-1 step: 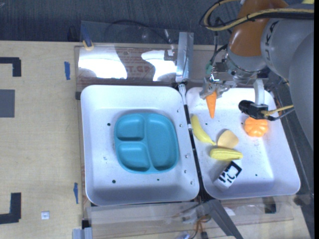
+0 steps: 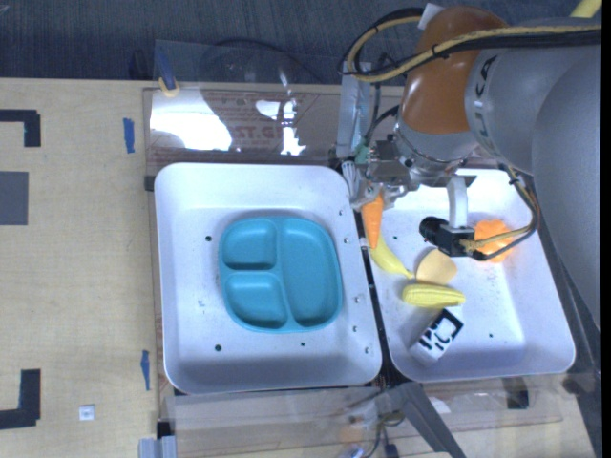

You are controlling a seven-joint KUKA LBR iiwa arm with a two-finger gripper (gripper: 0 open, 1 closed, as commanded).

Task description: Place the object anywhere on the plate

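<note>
A blue divided plate (image 2: 282, 271) lies in the middle of the left bin (image 2: 181, 322). My gripper (image 2: 369, 187) hangs over the far left corner of the right bin (image 2: 535, 342), close to the wall between the two bins. Just below it, an orange carrot (image 2: 372, 221) points down toward a yellow banana (image 2: 388, 259). The carrot's top end sits at the gripper, and the view leaves unclear whether it is gripped.
Also in the right bin are a corn cob (image 2: 432, 296), a pale yellow wedge (image 2: 438, 267), an orange piece (image 2: 493, 231) and a black-and-white box (image 2: 439, 333). The arm covers that bin's far right side. Bare white floor surrounds the plate.
</note>
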